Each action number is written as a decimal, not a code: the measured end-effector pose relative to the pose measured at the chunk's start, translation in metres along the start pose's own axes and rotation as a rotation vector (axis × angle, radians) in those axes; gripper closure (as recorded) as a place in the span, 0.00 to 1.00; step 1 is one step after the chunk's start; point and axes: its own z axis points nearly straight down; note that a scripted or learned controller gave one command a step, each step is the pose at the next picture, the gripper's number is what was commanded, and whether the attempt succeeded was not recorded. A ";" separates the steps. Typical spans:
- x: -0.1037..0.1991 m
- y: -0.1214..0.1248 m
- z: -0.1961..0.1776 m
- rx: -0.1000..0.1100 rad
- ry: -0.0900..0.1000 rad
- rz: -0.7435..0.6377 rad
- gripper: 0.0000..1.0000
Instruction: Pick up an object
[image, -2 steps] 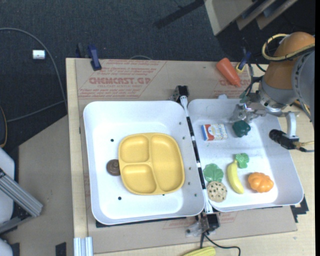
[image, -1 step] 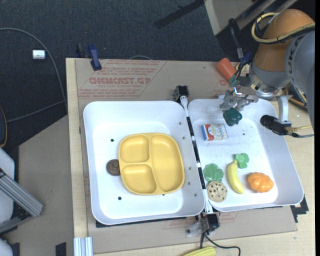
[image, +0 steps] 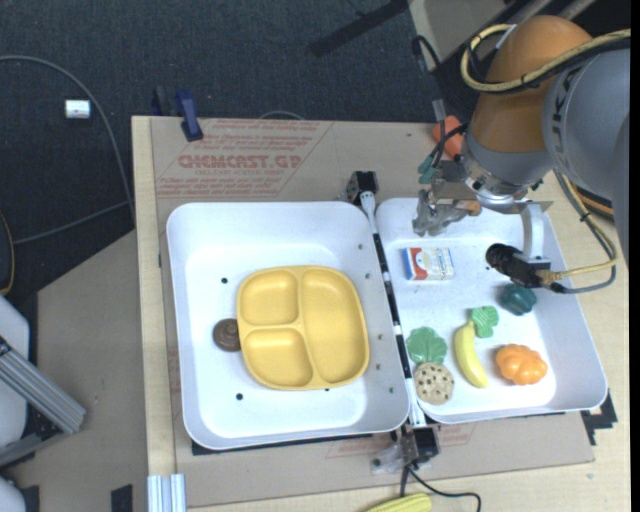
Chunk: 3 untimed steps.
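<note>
Your grey metal pincer (image: 437, 222), whose state cannot be told from above, hovers over the far end of the right white plastic bin (image: 570, 375), just beyond the small red-white-blue carton (image: 428, 264), with a yellow plastic banana (image: 469, 355) and orange plastic pumpkin (image: 520, 364) nearer you.

Two white bins are sitting side by side: the left bin (image: 190, 300) and the right bin (image: 570, 350). Lying in the left bin are one yellow tray (image: 300, 327) and one brown disc (image: 227, 334). Lying in the right bin are one carton (image: 428, 264), one banana (image: 469, 354), one orange (image: 520, 364), one cookie (image: 433, 382), two green pieces (image: 427, 345) (image: 485, 319) and one teal piece (image: 518, 299).
</note>
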 end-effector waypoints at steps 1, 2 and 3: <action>-0.001 0.000 0.001 0.001 -0.001 0.002 0.00; -0.051 -0.050 0.019 0.000 -0.003 0.004 0.00; -0.084 -0.089 0.063 0.001 -0.002 0.004 0.00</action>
